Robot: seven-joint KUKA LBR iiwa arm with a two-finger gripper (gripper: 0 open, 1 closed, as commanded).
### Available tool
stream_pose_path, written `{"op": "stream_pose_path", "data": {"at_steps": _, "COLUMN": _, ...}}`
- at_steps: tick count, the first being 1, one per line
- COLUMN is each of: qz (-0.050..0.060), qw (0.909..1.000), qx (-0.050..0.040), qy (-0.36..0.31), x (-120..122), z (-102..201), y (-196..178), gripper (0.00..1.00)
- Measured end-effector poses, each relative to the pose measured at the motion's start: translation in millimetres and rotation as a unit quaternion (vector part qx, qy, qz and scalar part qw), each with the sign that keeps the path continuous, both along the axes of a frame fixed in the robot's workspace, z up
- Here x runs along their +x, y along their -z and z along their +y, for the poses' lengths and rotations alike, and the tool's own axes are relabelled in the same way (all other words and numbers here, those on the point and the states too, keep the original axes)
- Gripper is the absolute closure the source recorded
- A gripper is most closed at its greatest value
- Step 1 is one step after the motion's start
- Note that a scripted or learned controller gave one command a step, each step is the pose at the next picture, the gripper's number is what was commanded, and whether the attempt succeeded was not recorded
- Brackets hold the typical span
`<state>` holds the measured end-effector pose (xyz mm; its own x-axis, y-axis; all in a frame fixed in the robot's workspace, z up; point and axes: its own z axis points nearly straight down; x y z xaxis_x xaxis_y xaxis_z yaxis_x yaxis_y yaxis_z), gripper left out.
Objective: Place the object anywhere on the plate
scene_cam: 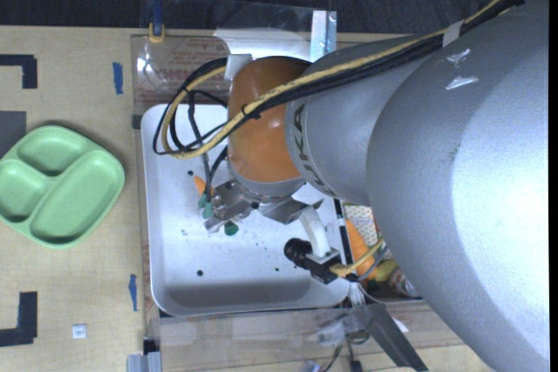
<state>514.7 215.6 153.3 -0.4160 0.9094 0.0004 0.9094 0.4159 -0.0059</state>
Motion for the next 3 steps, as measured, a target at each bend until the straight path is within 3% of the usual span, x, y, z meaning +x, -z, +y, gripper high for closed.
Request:
{"op": "stream_pose_path", "data": {"at_steps": 1, "qz": 0.001, "qw": 0.9946, "qx": -0.0008, "qy": 0.104, "x": 5.6, "z": -22.1, "y": 10.9, "gripper": 1.00}}
{"op": "stream_pose_path", "data": {"at_steps": 2, "qz": -0.001, "qw": 0.9698, "qx": -0.0014, "qy": 0.244, "x": 62.4, "z": -73.1, "y": -15.0, "gripper": 1.00}}
{"op": "stream_pose_path", "data": {"at_steps": 3, "qz": -0.001, "qw": 0.9698, "qx": -0.0013, "qy": 0.244, "x": 62.3, "z": -72.7, "y": -15.0, "gripper": 0.00}}
